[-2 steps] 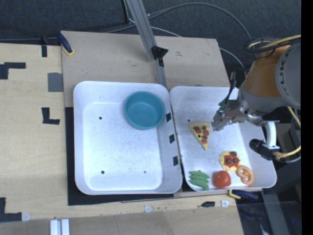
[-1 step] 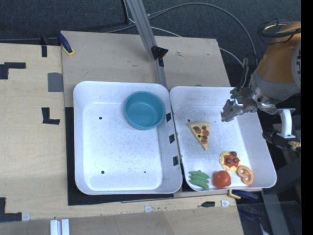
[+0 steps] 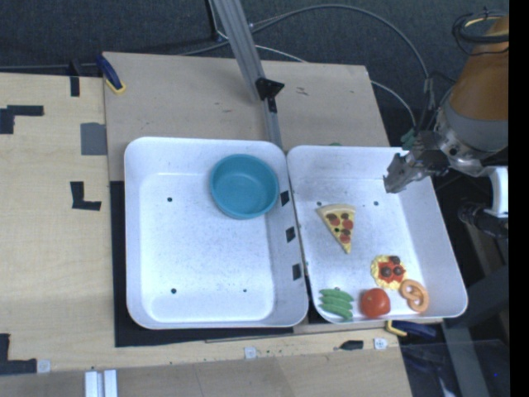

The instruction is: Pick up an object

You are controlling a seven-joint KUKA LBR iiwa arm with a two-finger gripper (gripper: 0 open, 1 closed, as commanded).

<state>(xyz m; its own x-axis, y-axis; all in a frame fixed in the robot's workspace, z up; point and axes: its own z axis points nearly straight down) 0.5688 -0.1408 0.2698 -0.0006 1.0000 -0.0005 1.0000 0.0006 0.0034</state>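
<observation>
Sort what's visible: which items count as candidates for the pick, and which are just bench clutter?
Pick candidates: blue bowl, pizza slice, green beans, tomato, pretzel, small topped pastry; the gripper hangs over the right bin.

Lying about: blue-and-yellow clamp, black tape marks, cables.

Even, fairly bright light falls from above on the tabletop (image 3: 50, 222), and the two white bins (image 3: 198, 279) come out slightly bluish without hard glare. Shadows are soft and short: a faint one lies inside the left bin's walls, and a dark strip runs beneath its near edge. The surroundings beyond the tabletop's far edge are dim. The whole picture is soft and grainy; the small items near the right bin's near edge are blurred.
</observation>
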